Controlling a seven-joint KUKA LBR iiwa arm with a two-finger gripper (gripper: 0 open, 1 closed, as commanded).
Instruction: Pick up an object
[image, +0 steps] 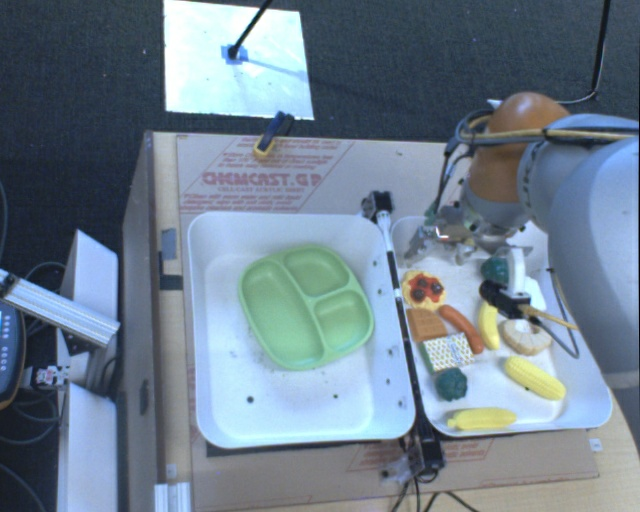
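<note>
My gripper (438, 236) hangs over the far end of the right bin (590, 400), below the orange wrist band. Just in front of it lies a small pizza slice (424, 288). Nearer the camera in the same bin are a brown toast piece (425, 323), a red sausage (461, 328), a checkered sandwich (447, 352), a dark green broccoli (451, 383) and a banana (484, 419). To the right lie a corn cob (535, 378), a pale bagel (526, 338), a small yellow piece (488, 325) and a dark teal lump (495, 269). I see nothing held in the gripper.
The left bin (215, 400) holds a green divided plate (305, 305). A black divider rail (393, 300) runs between the two bins. The grey arm (590, 220) covers the right bin's far right corner. A yellow-and-black tool (271, 137) lies on the cardboard behind the bins.
</note>
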